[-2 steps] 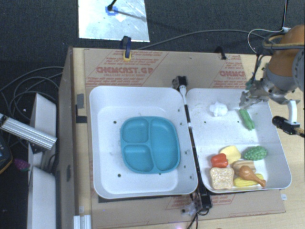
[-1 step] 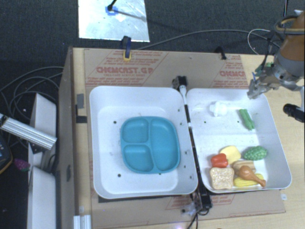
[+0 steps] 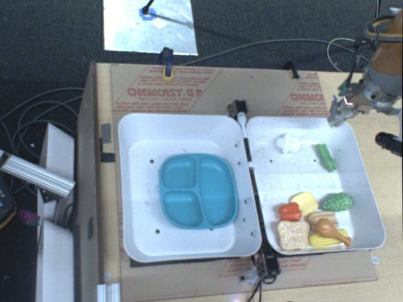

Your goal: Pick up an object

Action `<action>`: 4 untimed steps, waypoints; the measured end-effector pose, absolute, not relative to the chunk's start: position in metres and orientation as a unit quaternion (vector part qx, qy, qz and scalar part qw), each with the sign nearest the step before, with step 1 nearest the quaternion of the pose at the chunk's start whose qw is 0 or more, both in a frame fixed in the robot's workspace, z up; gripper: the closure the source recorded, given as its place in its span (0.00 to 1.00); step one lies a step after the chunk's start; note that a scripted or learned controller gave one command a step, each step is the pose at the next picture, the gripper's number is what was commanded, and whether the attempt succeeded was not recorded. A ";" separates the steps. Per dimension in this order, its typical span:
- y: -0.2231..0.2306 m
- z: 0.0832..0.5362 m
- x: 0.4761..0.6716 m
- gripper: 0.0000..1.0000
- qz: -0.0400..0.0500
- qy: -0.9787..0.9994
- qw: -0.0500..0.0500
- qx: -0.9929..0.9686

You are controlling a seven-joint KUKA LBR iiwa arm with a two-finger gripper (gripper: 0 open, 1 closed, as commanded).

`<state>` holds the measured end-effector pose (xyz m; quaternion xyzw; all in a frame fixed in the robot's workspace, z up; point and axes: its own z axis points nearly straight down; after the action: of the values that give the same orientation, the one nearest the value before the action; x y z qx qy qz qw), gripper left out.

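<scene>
My gripper (image 3: 340, 112) hangs above the far right corner of the right bin (image 3: 368, 168), away from the toy food. In that bin lie a white lump (image 3: 289, 144), a green bean pod (image 3: 326, 156), a bumpy green vegetable (image 3: 337, 201), a yellow piece (image 3: 305, 201), a red tomato (image 3: 289, 211), a slice of toast (image 3: 293, 234), a chicken drumstick (image 3: 327, 228) and a yellow corn cob (image 3: 325, 240). The nearest thing to the gripper is the bean pod, lower and to the left.
The left bin (image 3: 135, 137) holds a blue divided plate (image 3: 198, 189). A black clip (image 3: 240, 110) sits where the two bins meet at the back. Cables run over the dark floor behind the bench, and a metal sheet (image 3: 149, 17) lies at the far back.
</scene>
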<state>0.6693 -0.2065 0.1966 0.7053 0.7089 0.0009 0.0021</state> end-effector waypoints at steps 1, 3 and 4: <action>-0.206 0.174 0.669 1.00 0.000 0.709 0.001 0.705; -0.207 0.166 0.660 1.00 0.000 0.708 0.002 0.707; -0.206 0.141 0.663 1.00 0.000 0.708 0.001 0.706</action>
<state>0.6632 -0.2063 0.1405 0.7058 0.7084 0.0001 0.0014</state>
